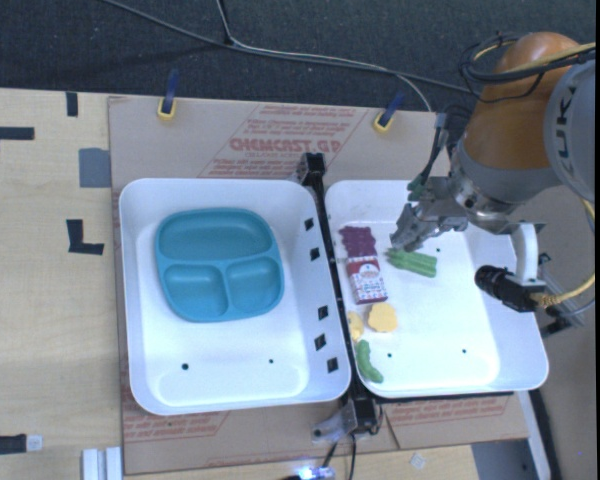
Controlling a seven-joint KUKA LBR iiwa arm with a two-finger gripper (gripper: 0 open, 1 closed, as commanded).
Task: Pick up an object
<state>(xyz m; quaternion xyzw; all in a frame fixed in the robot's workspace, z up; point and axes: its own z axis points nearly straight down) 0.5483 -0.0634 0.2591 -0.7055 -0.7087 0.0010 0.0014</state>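
Camera view, looking down on two white bins side by side on a cardboard sheet (280, 133). Nearest in the right bin (480, 348): a small green piece (368, 364), then yellow pieces (376, 319), then a red and white packet (368, 279), writing too small to read, then a dark maroon item (357, 238). Beside these, a green bean-like object (413, 262), just under the gripper (408, 234), lowered at a slant from the right; finger state cannot be told. In the left bin (145, 358), a teal divided plate (220, 264). Farther back, red print reading "CHEMCAST GP".
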